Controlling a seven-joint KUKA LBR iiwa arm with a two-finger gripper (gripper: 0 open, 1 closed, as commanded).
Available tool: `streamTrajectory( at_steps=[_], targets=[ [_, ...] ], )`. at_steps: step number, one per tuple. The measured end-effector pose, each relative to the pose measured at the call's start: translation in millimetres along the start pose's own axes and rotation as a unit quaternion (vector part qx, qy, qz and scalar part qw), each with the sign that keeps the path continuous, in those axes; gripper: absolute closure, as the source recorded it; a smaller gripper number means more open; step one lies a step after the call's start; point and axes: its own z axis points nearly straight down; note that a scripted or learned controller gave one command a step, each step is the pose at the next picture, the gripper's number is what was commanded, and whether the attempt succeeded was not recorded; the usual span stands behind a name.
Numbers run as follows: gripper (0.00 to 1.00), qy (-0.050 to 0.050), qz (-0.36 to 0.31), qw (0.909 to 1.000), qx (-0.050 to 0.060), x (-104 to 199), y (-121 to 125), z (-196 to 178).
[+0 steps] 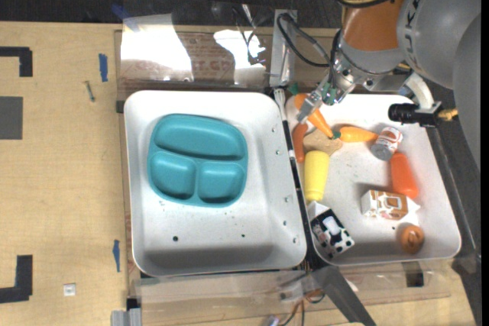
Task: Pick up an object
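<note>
Gripper [312,107] low at the far left corner of the right bin [439,164], tips over an orange carrot-like piece [321,122]; grip state impossible to tell. Long axis of that piece slanted from far left toward near right. Beside it: one yellow cylinder [316,172], upright along the left wall. Partly hidden under the tips: a tan block [313,140]. One teal tray [199,158] in the left bin [153,240].

The arm [428,19] runs off the right edge, and the hand [315,104] is too small to read.
</note>
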Motion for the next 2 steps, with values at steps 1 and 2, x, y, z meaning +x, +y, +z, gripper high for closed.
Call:
streamTrajectory(
  at_steps=[1, 2],
  targets=[
    [1.0, -0.004, -0.061, 0.9981, -0.004, 16.9, 14.8, -56.1],
    [1.0, -0.001, -0.095, 0.9954, 0.0, 30.0, 24.9, -38.1]
  ],
)
